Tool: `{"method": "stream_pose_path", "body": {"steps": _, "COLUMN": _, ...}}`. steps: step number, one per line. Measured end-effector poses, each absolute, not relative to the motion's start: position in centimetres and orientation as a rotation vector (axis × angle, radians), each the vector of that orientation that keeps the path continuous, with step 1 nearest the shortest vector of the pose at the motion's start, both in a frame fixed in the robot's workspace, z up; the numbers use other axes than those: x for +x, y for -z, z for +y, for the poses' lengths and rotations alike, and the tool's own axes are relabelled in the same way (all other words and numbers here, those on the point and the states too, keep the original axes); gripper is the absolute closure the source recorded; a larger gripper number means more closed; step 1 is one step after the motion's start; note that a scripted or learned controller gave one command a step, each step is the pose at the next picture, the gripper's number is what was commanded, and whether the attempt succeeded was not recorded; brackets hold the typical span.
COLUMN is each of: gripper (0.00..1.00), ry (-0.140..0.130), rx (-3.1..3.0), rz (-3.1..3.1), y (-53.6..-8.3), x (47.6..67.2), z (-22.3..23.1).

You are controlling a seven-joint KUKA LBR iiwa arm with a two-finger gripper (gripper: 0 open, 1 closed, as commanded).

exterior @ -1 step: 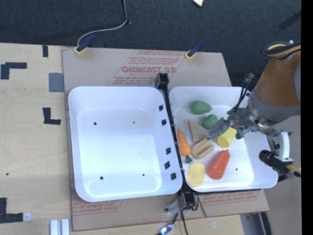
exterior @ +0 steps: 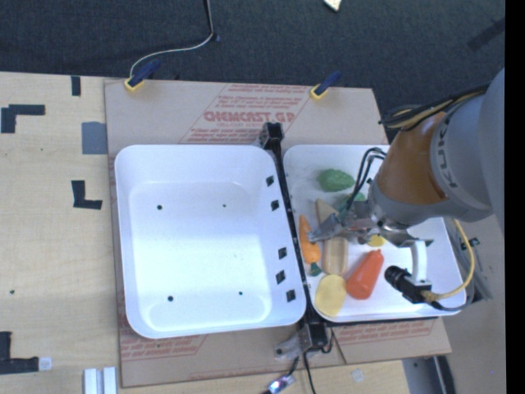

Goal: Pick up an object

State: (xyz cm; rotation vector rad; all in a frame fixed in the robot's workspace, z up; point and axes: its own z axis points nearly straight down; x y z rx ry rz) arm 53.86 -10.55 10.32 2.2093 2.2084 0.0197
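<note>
Toys crowd the right bin (exterior: 443, 249): a red carrot-shaped piece (exterior: 365, 274), a yellow lemon-like piece (exterior: 330, 294), a green lump (exterior: 335, 179). My fingers (exterior: 338, 224) hover above the wooden block (exterior: 333, 251); how wide they gape I cannot tell. The carrot looks light, stiff and slippery; I'd pinch mid-body.

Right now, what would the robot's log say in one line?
arm: over right bin | gripper: low among toys | red piece: lying free
</note>
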Motion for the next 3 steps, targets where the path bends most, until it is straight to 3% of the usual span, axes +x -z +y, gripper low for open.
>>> {"method": "stream_pose_path", "body": {"steps": 1, "gripper": 0.0, "ry": -0.004, "rx": 2.214, "rz": 2.224, "y": -8.4, "x": 59.4, "z": -9.5}}
{"method": "stream_pose_path", "body": {"steps": 2, "gripper": 0.0, "ry": 0.001, "rx": 2.223, "rz": 2.219, "y": -8.5, "x": 54.8, "z": -12.8}}
{"method": "stream_pose_path", "body": {"steps": 3, "gripper": 0.0, "ry": 0.0, "rx": 2.216, "rz": 2.229, "y": -8.4, "x": 63.9, "z": -9.2}}
